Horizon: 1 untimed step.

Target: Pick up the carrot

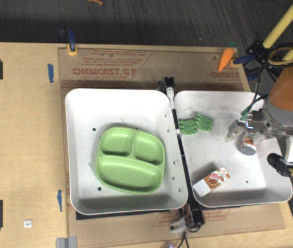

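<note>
My gripper (245,138) hangs low in the right bin (275,192), finger state unclear; carrot (226,59) sits outside, beyond the bin's far rim, so I must lift clear first.

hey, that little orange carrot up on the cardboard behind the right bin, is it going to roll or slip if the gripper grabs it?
The carrot looks small, tapered and smooth, so it may slip out of a pinch near its thin end. Its rounded body would probably roll in an arc if nudged. It seems to be a toy, so likely light and stiff.
</note>
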Tool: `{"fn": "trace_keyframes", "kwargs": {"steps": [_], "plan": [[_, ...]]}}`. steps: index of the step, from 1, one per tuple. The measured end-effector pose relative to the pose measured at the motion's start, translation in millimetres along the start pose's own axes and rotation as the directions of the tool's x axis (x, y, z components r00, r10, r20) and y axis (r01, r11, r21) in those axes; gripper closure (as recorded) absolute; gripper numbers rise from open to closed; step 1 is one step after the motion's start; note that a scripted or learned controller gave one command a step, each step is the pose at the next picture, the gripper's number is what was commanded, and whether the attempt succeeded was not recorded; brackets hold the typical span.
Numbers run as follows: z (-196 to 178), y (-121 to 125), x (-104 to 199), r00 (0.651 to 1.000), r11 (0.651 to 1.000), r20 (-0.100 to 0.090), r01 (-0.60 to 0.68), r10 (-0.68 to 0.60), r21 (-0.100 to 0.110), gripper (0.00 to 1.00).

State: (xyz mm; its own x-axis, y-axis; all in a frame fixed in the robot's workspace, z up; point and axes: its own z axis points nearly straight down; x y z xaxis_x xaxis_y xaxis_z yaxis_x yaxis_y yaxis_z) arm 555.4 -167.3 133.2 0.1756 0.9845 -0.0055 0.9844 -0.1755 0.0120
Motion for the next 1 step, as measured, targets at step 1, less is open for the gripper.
{"fn": "trace_keyframes", "kwargs": {"steps": [1], "plan": [[-52.3,-56.7,77.9,0.873,0.873,0.001,-0.488,0.488,0.015,0.00]]}}
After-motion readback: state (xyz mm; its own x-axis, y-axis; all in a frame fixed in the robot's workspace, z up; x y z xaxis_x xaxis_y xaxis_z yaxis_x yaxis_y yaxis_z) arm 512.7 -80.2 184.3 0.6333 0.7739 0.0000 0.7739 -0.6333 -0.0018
